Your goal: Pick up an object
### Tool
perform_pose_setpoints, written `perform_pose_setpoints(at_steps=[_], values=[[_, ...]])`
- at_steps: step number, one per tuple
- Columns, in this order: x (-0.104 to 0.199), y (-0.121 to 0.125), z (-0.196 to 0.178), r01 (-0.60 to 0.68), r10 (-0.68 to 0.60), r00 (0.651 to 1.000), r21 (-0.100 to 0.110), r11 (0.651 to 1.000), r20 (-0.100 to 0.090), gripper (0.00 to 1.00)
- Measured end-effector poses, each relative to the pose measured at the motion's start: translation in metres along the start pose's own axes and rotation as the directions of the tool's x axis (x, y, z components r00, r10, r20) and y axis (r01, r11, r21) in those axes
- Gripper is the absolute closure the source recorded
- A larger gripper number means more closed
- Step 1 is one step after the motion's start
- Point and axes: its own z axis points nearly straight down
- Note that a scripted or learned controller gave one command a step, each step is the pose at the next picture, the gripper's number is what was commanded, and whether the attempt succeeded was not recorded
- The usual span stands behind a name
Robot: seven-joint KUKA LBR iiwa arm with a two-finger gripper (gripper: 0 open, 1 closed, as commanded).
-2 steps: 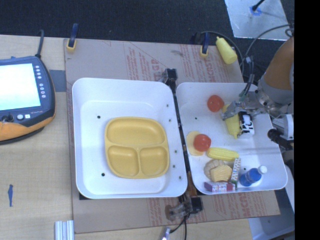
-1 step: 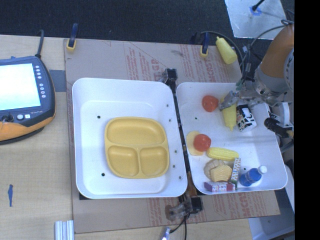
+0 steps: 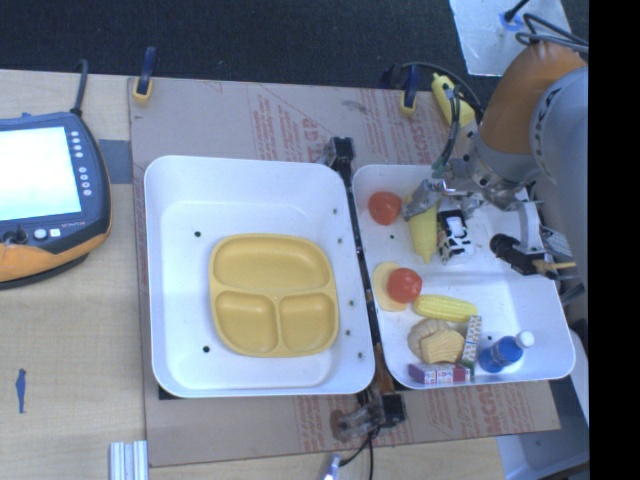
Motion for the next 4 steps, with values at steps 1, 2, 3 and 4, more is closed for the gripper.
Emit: perform_pose_setpoints(at_steps=[1, 2, 3, 4], values=[[-0.067, 0.0, 0.007, -0.003, 0.003, 1.0, -0.003, 1.0, 0.001, 0.0], [-0.067, 0.0, -0.004, -0.001, 0.001, 1.0, -0.003, 1.0, 0.002, 1.0], [0.063, -0.033, -0.094, 0.002, -0.002, 1.0, -0.003, 1.0, 0.001, 1.0], [0.118, -0.061, -0.119, 0.001, -0.001, 1.0, 0.001, 1.0, 0.002, 1.0]])
